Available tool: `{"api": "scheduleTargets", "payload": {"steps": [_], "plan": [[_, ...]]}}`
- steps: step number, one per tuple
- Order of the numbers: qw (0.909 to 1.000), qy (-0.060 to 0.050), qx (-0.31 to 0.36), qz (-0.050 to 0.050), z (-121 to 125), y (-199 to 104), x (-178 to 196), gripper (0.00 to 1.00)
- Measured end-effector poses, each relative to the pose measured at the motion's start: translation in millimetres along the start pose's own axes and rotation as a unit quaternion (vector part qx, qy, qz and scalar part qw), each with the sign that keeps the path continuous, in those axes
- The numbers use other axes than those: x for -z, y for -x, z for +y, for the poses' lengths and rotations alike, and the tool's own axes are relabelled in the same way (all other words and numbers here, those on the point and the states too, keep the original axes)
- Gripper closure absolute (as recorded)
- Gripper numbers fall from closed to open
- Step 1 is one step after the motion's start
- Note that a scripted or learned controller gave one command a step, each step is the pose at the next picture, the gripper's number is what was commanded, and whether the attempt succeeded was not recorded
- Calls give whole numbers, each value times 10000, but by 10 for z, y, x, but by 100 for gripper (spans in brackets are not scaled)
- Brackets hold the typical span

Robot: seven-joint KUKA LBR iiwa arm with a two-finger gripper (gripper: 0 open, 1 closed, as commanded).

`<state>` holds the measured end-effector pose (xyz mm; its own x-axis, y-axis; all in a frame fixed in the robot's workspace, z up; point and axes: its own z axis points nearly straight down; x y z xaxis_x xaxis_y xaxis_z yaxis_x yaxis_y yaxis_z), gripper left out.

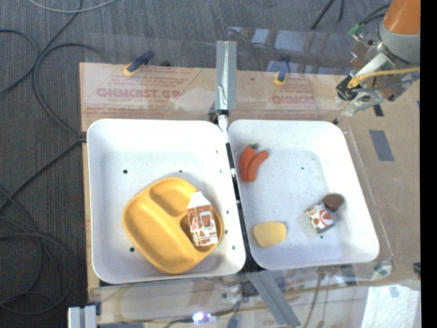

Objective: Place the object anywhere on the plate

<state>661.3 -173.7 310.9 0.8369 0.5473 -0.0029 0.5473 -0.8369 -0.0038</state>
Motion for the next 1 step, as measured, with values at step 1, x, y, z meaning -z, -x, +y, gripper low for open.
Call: {"api": "scheduleTargets", "payload": {"steps": [1], "plan": [[9996,19,270,-2,219,517,1141,100]]}}
